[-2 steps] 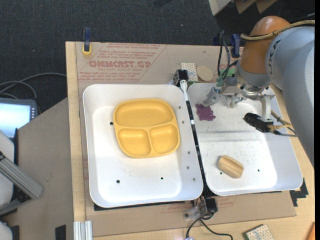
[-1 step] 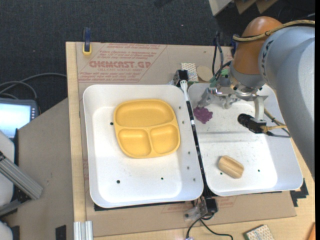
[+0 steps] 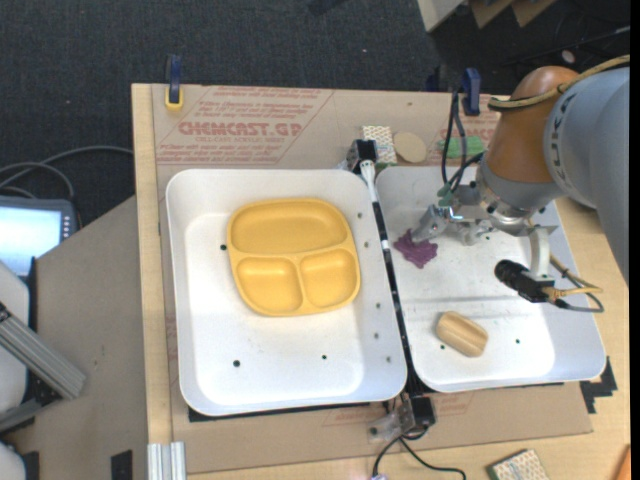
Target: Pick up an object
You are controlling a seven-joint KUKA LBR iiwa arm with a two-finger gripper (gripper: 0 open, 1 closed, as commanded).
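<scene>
White bin (image 3: pixel 565 360) — small, crumpled purple piece (image 3: pixel 416 251) beside tool (image 3: pixel 433 224).

Red "CHEMCAST GP" print on brown bench sheet (image 3: pixel 330 118).

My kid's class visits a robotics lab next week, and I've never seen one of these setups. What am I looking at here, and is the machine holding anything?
This picture comes from a single camera fixed above a bench, looking down at a slant. The grey machine with the orange band is a robot arm reaching in from the right. At its tip is a gripper, a clamp for grasping things.

Two shallow white bins sit on the bench. The left bin holds a yellow tray with three compartments. The right bin holds a small purple object and, nearer the camera, a tan block.

The gripper is right by the purple object, but this angle doesn't show whether it has hold of it.
</scene>
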